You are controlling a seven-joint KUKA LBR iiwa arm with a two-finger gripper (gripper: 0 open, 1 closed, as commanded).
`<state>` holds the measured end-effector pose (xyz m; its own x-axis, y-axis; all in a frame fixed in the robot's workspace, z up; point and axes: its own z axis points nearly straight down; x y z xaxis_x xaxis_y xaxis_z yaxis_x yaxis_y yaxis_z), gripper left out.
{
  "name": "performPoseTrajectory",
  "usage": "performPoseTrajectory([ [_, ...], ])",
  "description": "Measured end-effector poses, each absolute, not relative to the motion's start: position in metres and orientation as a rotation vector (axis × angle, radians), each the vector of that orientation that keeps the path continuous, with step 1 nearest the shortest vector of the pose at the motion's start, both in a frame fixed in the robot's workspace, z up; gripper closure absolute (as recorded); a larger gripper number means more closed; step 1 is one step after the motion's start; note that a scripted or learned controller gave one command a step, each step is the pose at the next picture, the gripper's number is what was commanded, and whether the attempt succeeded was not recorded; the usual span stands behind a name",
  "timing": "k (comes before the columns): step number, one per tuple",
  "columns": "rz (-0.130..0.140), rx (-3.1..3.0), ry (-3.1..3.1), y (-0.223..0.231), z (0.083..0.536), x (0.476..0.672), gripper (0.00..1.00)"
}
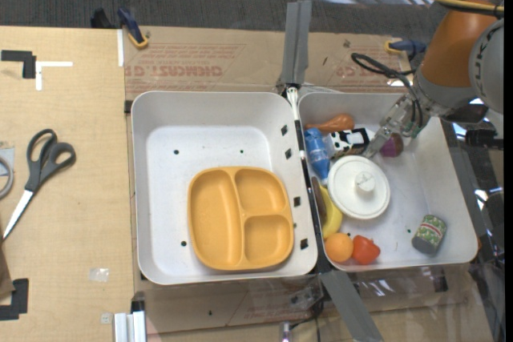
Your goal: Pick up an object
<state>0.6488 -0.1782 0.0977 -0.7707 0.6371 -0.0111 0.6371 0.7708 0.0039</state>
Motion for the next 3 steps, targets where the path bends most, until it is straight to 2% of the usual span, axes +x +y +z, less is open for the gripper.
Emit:
performPoseTrajectory([
  [1,-0.001,1.303,2.851,-0.222,0.132,0.643,0.00],
  [2,-0.004,1.458,2.774,-0.172,0.097,0.651,0.00],
  [3,-0.004,1.450,2.771,-0.172,0.109,0.653,1.00],
])
